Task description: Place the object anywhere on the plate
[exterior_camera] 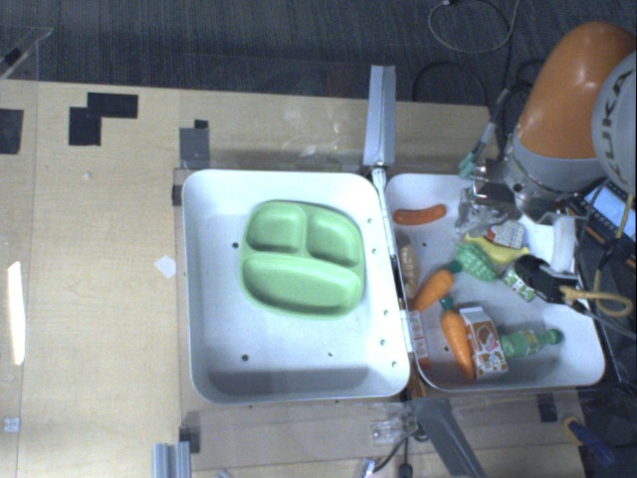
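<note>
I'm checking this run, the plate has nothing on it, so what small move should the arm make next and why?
Probably lower the end effector onto one toy in the right bin, perhaps the sausage beside it. It hovers over that bin's top edge, and the green plate in the left bin is bare.

Left of my tool (485,203): light green plate (303,256) in white bin (214,297). Near my tool: red-orange sausage (420,214), two orange carrots (435,289), green bottle (530,342). Tan tabletop (90,297).
</note>
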`<state>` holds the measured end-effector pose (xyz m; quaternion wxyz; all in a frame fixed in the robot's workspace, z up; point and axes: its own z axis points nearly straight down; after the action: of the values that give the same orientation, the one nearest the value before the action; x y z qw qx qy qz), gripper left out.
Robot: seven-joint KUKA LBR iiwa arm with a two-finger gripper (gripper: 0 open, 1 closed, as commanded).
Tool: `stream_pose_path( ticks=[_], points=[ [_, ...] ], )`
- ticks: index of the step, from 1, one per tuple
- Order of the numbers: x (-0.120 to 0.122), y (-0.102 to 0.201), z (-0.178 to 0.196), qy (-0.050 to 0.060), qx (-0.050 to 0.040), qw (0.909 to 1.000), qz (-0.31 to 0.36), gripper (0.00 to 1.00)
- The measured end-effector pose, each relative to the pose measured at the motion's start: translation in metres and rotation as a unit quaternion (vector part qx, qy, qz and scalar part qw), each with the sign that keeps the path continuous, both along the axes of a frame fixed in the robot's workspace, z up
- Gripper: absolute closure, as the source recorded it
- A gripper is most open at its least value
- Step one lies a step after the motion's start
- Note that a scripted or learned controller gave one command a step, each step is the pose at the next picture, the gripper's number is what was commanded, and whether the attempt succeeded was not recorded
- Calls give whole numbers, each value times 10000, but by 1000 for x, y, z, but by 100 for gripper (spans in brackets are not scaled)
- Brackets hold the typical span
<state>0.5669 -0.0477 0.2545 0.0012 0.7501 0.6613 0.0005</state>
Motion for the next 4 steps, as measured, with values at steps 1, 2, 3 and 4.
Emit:
stream_pose_path(
  ticks=[1,2,3,4],
  points=[
    [-30,-29,-17,-3,2,9992,-392,100],
    [-80,25,-40,-1,8,10000,-96,100],
    [-78,92,-29,-4,6,9974,720,100],
    [-39,155,-38,-2,6,9907,1358,100]
  ],
)
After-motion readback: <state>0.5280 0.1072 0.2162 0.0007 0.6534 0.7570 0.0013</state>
